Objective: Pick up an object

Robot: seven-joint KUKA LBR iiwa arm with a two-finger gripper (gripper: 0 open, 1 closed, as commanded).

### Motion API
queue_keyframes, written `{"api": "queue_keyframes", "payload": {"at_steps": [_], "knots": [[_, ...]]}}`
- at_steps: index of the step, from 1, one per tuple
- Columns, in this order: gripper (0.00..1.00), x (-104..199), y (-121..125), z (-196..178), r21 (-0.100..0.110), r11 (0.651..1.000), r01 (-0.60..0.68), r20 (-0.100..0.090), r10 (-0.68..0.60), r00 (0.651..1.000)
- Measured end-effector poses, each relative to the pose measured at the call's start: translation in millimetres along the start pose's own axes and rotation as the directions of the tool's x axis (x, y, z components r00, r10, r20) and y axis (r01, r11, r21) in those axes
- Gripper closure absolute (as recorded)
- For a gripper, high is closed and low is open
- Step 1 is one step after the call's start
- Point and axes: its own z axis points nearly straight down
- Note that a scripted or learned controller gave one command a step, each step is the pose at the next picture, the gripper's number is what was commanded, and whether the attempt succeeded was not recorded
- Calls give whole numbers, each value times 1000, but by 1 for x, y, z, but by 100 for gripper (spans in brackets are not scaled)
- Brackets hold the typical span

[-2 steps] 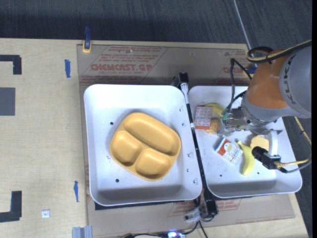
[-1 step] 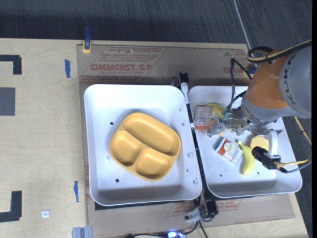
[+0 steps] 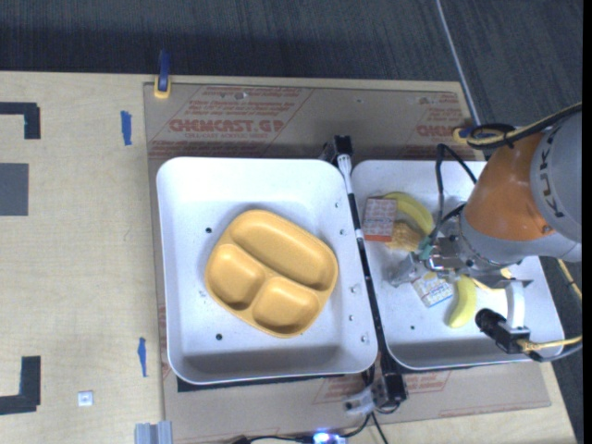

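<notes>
Wooden bench [image 3: 74, 276] | gripper [image 3: 427, 265] low in right bin [image 3: 541, 326] beside banana [image 3: 461, 303], poised for picking | grip state: cannot tell

A pale wooden worktop [image 3: 74, 276] carries a flat sheet of cardboard [image 3: 277, 118] printed in red lettering, and two shallow white bins sit on it side by side — the left bin [image 3: 180, 248] and the right bin [image 3: 546, 326]. Blue tape marks [image 3: 126, 128] and black tape corners [image 3: 26, 118] dot the frame's left side. Dark carpet [image 3: 277, 17] fills the top.
</notes>
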Motion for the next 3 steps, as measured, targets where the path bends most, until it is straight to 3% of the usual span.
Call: {"api": "queue_keyframes", "payload": {"at_steps": [1,2,3], "knots": [[100,-1,1,-11,-5,1000,-1,2,1,1000],[100,89,-32,-99,1,1000,2,-1,-2,1000],[100,69,-46,-99,3,1000,0,-1,0,1000]]}}
